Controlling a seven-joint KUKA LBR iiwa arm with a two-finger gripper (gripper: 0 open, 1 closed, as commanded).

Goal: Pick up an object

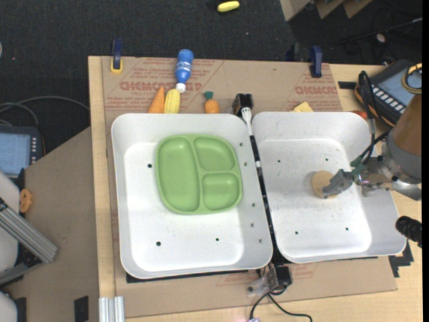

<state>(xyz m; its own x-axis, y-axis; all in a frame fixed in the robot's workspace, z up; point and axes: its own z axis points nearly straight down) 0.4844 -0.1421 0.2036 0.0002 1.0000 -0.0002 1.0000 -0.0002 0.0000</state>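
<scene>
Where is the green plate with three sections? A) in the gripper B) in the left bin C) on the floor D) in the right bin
B: the green divided plate lies flat inside the left bin, while the right bin holds a small tan round object.

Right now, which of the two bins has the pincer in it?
The right bin, the one without the green tray. The pincer sits over its floor by a tan round object. The left bin holds the green tray.
</scene>
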